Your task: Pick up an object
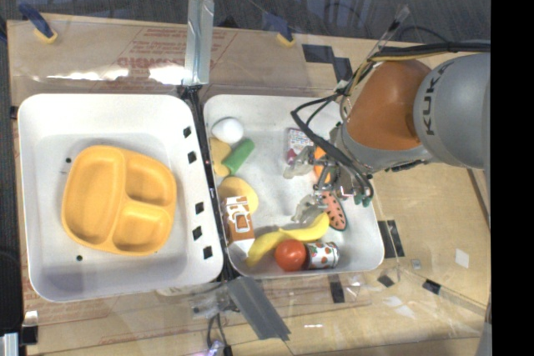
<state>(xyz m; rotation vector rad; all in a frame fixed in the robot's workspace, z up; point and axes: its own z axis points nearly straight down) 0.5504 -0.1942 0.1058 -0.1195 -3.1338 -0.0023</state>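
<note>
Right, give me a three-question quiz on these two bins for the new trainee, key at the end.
1. True or false: the yellow tray lies in the left bin.
2. What touches the banana near the right bin's front edge? A) white ball B) tomato C) green block
3. Fill in: the pincer hangs over the ____ bin.

Key: 1 true. 2 B, the tomato; the white ball and green block sit farther back. 3 right.

Grey arm with its orange band, reaching in from the right.
The wrist tilts down-left; the two-finger metal gripper hangs low, wrapped in black cables.
</note>
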